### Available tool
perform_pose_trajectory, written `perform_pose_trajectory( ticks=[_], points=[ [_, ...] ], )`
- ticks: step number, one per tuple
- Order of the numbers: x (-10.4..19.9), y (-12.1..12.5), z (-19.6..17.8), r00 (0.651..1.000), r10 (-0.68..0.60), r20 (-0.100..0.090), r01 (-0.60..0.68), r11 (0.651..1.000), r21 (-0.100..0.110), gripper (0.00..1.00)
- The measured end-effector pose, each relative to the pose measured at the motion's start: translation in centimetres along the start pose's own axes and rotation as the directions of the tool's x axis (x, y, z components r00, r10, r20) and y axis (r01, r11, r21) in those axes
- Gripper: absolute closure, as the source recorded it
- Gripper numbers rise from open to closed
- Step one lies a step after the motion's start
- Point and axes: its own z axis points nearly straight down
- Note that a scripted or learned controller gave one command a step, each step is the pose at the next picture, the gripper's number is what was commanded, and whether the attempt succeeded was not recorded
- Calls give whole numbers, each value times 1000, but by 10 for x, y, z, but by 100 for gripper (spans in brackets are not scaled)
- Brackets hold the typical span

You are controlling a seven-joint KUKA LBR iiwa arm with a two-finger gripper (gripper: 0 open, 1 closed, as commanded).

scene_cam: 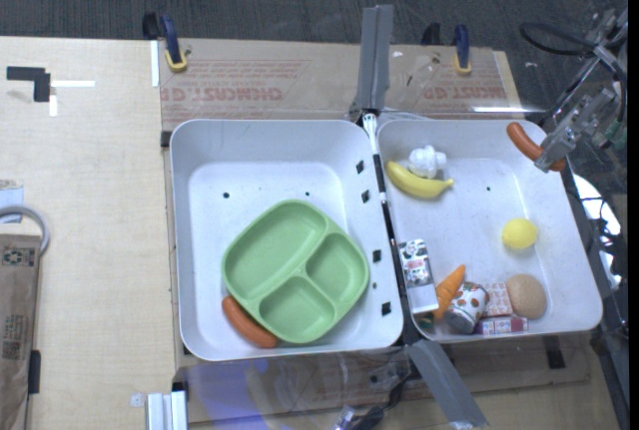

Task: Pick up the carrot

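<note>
From my remote seat I see the left bin (190, 218) carrying a green divided plate (297, 270) at its centre, with a sausage (247, 322) tucked against the plate's 7 o'clock edge. The right bin (559, 218) holds a banana (417, 182) at 10 o'clock, a bread roll (526, 296) at 5 o'clock and a lemon (519, 234) just right of centre. The carrot (449, 288) lies tilted at 6 o'clock, beside a small carton (415, 262). The gripper (577, 124) hangs at the bin's 2 o'clock corner; whether it is parted or closed, I cannot tell.
</note>
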Motion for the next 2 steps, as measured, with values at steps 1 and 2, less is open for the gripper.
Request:
perform_pose_trajectory(
  ticks=[1,2],
  points=[
    [81,15,82,994,109,-4,-109,994,2,100],
    [81,15,82,994,109,-3,-109,994,2,0]
  ],
)
